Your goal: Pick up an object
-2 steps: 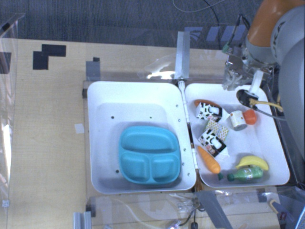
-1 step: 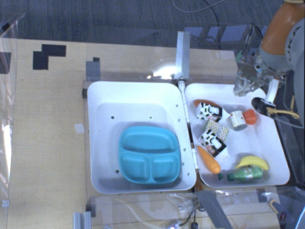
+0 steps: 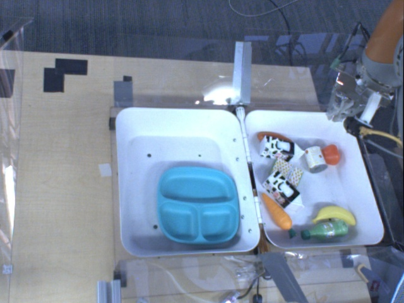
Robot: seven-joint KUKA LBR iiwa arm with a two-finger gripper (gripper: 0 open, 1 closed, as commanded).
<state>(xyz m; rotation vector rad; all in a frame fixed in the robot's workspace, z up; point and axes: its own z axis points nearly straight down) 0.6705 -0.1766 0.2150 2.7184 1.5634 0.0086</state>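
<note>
Camera view: the end effector (image 3: pixel 351 106) hangs at the upper right corner of the right bin (image 3: pixel 372 188), above its rim and apart from everything inside — it grips nothing, and whether it is released or clenched I cannot tell, since the tip is a blur of grey and glare.

The pickable things all lie in that right bin. The carrot (image 3: pixel 278 211) sits by the divider, the banana (image 3: pixel 336 215) and green bottle (image 3: pixel 325 230) touch each other at the near edge, and a small cup (image 3: pixel 314 159) with an orange ball (image 3: pixel 332 154) just beside it lies nearest the arm. Two black-and-white patterned pieces (image 3: pixel 282 182) crowd the middle. The left bin holds a blue tray (image 3: pixel 198 203).

To do this step well, I judge the cup or the ball the easiest reach; the carrot stands freer, so a descent there risks less nudging of neighbours. Come down straight, centred, with the grip across the narrow width.

Hard to make out: the patterned pieces' true shapes, a reddish thing (image 3: pixel 273 136) partly under one of them, and the arm, cut off at the frame's right.
</note>
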